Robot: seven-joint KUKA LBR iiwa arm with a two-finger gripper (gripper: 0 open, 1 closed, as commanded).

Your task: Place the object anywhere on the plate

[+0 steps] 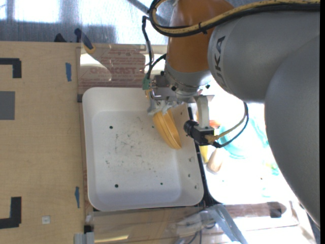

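Note:
My gripper (162, 107) hangs over the upper right part of the left white bin (101, 187), under the orange band of the arm. A yellow-orange flat, disc-like object (168, 130) is seen almost edge-on and tilted. Its top end sits between the fingers, and the gripper is shut on it. The object slants down to the right, above the bin floor near the bin's right wall. The arm hides most of the right bin, and I cannot pick out a plate there.
The left bin's floor carries dark specks and scuffs. At the right bin's left edge lie small items: an orange-red piece (214, 123), a yellow piece (204, 150), a peach-coloured one (215, 161) and teal bits (238, 142). A cardboard sheet (38, 136) lies left of the bins.

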